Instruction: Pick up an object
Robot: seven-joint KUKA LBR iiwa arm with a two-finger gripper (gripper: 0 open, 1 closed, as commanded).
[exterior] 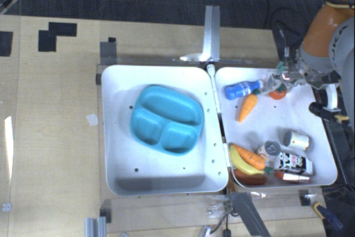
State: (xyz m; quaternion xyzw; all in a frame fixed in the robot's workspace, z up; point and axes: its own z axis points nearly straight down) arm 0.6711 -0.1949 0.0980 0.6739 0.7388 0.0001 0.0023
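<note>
My gripper point(282, 79) hangs over the far side of the right bin point(321, 119), at the end of the grey arm with its orange band point(323, 30). Just below it lies a small red-orange object point(277, 94), partly covered by the gripper. A blue bottle point(242, 89) lies just left of the gripper. An orange carrot point(247, 106) lies slanted beneath the bottle.
At the right bin's near side sit a banana point(239, 158), a second carrot point(252, 157), a dark red item point(249, 177), a grey can point(271, 148), a black-and-white bottle point(291, 163) and a pale cylinder point(297, 140). The left bin point(119, 136) holds a blue divided plate point(165, 119).
</note>
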